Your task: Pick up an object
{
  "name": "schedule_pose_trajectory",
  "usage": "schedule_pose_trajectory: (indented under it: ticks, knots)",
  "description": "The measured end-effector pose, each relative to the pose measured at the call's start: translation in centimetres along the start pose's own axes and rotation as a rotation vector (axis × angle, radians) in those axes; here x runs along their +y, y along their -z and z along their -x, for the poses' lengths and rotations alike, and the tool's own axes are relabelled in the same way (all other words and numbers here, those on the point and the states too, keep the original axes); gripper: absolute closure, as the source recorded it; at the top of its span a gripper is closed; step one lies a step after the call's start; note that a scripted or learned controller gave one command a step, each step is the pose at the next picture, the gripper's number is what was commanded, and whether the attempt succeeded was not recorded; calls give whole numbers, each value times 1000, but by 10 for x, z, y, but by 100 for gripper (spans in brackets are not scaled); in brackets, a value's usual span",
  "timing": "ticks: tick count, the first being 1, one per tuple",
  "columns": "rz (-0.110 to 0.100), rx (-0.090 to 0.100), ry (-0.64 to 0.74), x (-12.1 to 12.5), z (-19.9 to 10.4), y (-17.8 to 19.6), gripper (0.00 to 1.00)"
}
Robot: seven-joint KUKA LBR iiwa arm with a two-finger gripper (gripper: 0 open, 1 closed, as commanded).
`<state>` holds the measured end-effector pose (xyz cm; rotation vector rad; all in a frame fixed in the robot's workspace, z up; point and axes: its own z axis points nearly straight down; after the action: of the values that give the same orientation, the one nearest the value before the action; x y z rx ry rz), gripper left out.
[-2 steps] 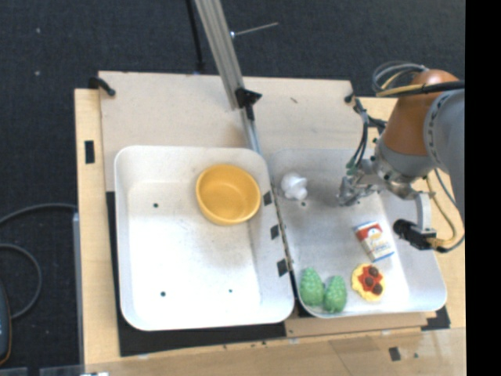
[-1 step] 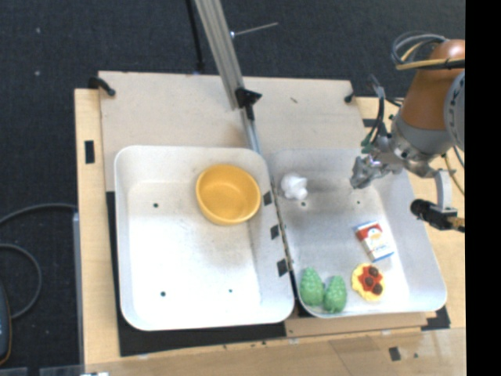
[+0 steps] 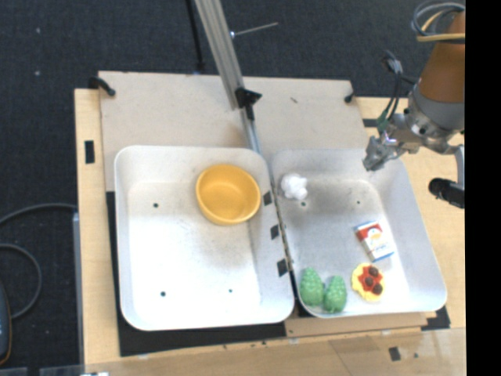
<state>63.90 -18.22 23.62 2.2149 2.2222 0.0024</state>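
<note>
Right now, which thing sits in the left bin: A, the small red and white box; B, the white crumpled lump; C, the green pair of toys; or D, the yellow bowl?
D: the yellow bowl sits alone in the left bin, while the box, green toys and white lump all lie in the right bin.

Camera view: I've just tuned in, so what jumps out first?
The yellow bowl stands out most, near the top of the left bin. The right bin holds the small things: a white lump at its top left, a small box at right, two green pieces and a yellow-red toy along its near edge. The gripper hangs over that bin's top right corner.
</note>
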Motion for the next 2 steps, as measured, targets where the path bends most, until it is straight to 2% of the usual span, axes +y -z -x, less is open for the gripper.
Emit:
schedule_pose_trajectory:
  ticks: [1,2]
  knots:
    - [0,1,3,1,1,19,100]
    - [-3,1,2,-4,-52,9,100]
